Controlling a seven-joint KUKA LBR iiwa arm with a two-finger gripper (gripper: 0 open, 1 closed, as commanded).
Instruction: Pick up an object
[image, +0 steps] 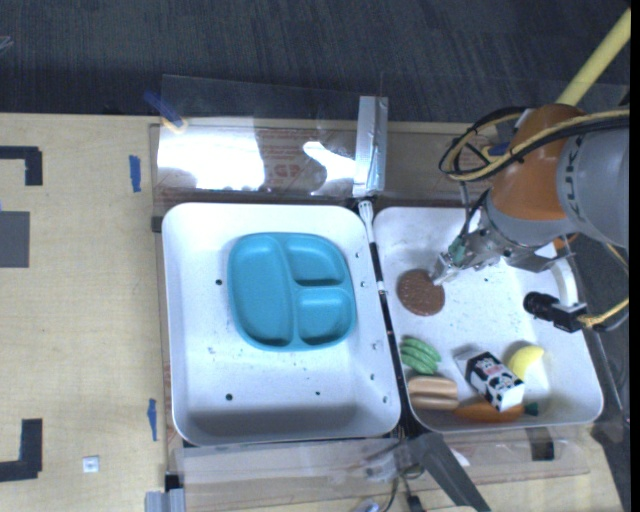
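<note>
— Where's the arm (575, 185) at right now?

— It reaches in from the right, over the far end of the right bin (560, 405). The gripper (447, 268) hangs just above and to the right of a brown round patty (421, 293), which lies flat on the bin floor near the divider between the two bins.

— Is it holding the patty?

— Not that I can see. The patty sits on the floor beside the fingertips, close to them or maybe touching, but nothing is between the fingers. Whether they are spread or pressed together I cannot tell; they are too small and blurred from here.

— Which way does the patty point?

— It's a disc, so it has no long axis to speak of. It just lies face up.

— What else is in that bin?

— A cluster along the near edge. A green leafy piece (420, 353) lies slanted, its long axis running from upper left to lower right. Just below it is a tan bun-shaped thing (432, 391), lying roughly left to right. An orange carrot-like piece (490, 408) also runs left to right along the near wall. A small black and white box (492, 374) sits tilted just above the carrot, and a yellow lemon-like thing (527, 361) is right beside it.

— And the left bin (200, 380)?

— A blue divided tray (292, 289) lies flat in its middle, well apart from the gripper.
</note>
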